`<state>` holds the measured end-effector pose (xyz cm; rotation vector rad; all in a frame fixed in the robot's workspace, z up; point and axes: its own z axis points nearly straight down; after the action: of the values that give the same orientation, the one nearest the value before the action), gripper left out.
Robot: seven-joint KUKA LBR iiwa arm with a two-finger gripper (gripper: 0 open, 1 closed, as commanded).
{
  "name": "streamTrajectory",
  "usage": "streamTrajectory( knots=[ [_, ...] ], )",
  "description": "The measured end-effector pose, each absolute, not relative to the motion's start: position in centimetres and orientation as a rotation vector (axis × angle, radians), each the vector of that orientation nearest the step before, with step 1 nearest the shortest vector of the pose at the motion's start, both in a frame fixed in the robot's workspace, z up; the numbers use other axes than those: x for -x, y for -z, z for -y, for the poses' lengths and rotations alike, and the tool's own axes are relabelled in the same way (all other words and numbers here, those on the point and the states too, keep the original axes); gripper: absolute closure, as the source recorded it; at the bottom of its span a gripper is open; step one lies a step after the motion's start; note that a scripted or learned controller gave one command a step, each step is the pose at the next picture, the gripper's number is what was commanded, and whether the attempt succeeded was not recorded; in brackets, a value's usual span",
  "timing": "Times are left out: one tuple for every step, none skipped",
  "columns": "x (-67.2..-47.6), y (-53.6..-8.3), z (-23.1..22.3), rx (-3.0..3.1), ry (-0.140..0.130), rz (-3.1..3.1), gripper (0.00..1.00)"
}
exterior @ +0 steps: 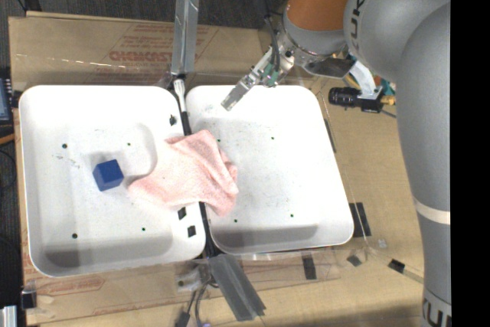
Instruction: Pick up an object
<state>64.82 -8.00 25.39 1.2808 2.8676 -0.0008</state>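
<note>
Across both bins: pink cloth [188,174], nr blue cube [108,174].

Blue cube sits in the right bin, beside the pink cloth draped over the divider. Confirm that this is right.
Not quite. The camera view shows the blue cube in the left bin, not the right one. The rest stands: it sits beside the pink cloth, which is draped over the divider between the two bins.
</note>
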Motion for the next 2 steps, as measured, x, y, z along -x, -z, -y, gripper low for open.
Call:
streamTrajectory(
  knots=[
    [-64.86,-11.66,9.56,-1.096,0.002,-2.947,0.00],
    [-64.89,-11.72,9.56,-1.095,0.001,-2.946,0.00]
  ],
)
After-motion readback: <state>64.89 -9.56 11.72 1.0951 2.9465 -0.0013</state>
